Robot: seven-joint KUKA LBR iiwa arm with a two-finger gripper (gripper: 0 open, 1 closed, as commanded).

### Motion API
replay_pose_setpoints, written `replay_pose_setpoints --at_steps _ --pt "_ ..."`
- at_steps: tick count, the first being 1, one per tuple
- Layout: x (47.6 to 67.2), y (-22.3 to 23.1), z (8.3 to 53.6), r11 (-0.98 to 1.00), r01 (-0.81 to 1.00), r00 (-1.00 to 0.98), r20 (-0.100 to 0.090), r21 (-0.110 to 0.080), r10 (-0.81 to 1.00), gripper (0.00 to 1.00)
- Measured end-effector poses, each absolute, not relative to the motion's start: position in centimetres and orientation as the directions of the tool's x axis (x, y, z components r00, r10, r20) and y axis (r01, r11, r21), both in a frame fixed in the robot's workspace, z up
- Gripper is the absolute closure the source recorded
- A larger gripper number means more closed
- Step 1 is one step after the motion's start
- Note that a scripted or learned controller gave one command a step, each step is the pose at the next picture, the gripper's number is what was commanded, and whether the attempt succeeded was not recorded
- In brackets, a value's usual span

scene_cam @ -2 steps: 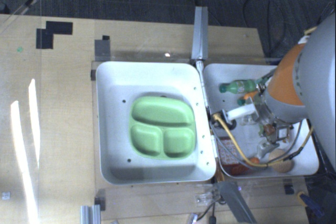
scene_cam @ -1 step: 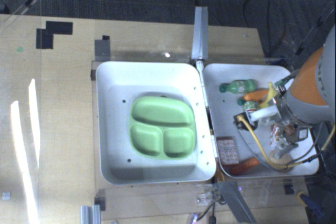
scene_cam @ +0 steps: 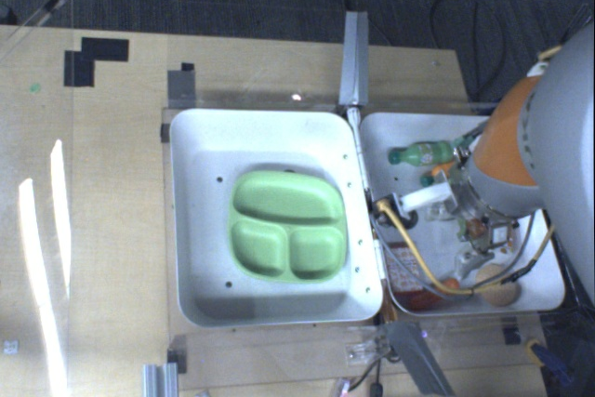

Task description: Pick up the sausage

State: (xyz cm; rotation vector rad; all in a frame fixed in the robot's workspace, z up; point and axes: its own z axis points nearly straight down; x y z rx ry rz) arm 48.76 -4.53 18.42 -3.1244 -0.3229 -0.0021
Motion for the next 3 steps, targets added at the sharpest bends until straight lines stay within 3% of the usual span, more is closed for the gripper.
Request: replay_pose_setpoints --at_steps 1,2,3 --pt "48.7 -10.1 16.8 -0.979 0.204 0.979 -0.001 -0.002 0.204 0.00" --pt "48.8 -8.6 19.5 -0.951 0.309 0.951 0.003 0.000 0.309 0.00" --pt "48.8 -1.8 18.4 -0.979 0.205 0.979 0.001 -0.002 0.205 0.00"
